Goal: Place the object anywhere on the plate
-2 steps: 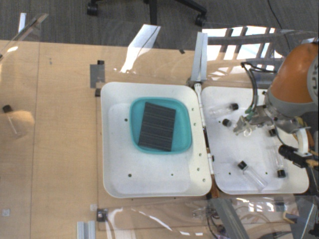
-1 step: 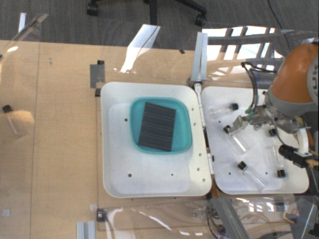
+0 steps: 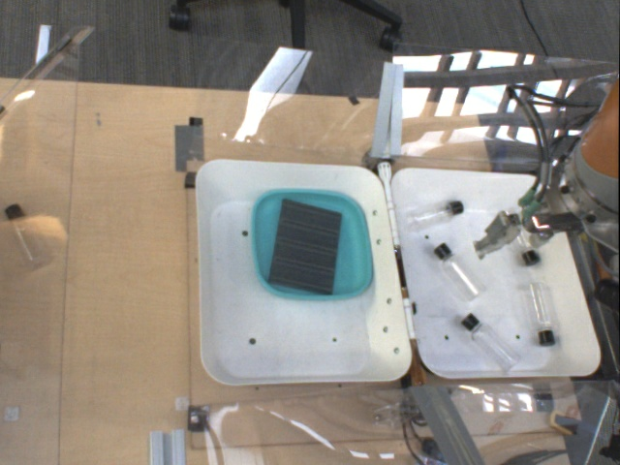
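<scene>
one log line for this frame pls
gripper over right bin | clear vials loose in right bin | teal plate in left bin, dark ribbed block on it

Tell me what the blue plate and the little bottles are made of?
The plate looks like smooth teal plastic, with an even colour and a soft shine. The little bottles look like clear glass or plastic, since the white bin shows through them; their caps are black. I cannot tell which.

We see clear glass vials scattered across the right white bin; a dark ribbed slab covers the teal plate.
</scene>
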{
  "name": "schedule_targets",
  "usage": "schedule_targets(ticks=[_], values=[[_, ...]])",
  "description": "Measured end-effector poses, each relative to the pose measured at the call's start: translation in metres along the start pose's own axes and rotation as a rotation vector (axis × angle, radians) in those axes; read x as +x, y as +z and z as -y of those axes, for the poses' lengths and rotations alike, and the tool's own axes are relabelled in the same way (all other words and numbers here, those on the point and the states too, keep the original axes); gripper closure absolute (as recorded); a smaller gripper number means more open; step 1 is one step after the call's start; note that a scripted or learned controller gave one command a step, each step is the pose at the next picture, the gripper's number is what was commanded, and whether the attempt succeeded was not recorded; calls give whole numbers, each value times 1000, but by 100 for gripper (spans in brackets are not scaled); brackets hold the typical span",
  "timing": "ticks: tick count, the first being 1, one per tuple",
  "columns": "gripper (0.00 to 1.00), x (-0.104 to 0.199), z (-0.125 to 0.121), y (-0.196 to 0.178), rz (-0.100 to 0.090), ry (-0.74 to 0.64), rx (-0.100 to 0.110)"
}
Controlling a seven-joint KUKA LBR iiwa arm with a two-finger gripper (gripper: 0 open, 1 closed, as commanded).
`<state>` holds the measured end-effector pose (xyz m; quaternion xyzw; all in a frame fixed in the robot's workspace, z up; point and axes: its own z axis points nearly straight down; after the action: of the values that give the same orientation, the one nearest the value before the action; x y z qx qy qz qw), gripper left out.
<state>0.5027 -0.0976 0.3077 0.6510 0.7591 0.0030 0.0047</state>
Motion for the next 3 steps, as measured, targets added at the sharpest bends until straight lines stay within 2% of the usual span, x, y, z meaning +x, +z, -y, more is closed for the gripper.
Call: schedule_targets(ticks=[1, 2, 3], values=[[0, -38, 19, -12, 2, 38, -1], [0, -59, 22, -78, 4, 466, -2], [0, -98, 28, -98, 4, 666, -1]])
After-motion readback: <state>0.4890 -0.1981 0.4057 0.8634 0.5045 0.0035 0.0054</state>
